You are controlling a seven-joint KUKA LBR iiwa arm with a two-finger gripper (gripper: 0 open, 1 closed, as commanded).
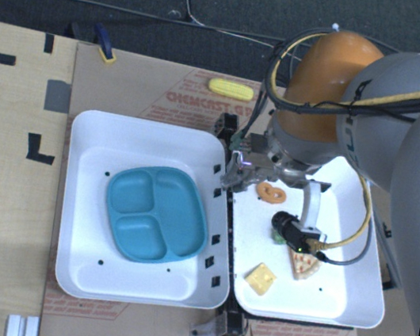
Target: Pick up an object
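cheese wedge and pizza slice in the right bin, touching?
Apart. Camera view shows bare white bin floor between the cheese wedge and the pizza slice.

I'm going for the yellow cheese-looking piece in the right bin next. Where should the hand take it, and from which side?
Probably straight from above, closing across the two opposite flat edges of the yellow wedge. It lies flat on the floor of the right bin, so its sides are the only faces to pinch. It sits apart from the pizza slice and the pretzel, leaving room for the fingers.
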